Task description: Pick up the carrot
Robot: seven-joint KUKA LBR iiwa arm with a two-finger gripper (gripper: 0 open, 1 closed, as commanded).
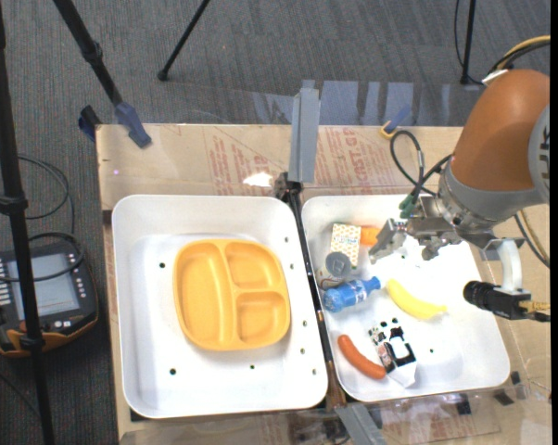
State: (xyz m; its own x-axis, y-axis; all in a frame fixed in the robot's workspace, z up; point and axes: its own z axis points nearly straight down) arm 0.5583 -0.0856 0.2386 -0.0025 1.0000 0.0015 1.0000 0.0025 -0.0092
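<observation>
Small orange-red carrot (361,357), tapered, lying flat

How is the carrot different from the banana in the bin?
The carrot is orange-red, while the banana is yellow. The carrot looks nearly straight, and the banana is curved. The carrot lies near the front edge of the right bin, while the banana lies nearer its middle, closer to the gripper. Both are long, smooth and lie flat in the same white bin.

Place: a robotics lab.
Signs: black tripod legs (84,49) on grey carpet (260,35); a control pendant (38,295) on the floor; loose cables; a plywood counter (196,156) with two white bins (140,239).
</observation>
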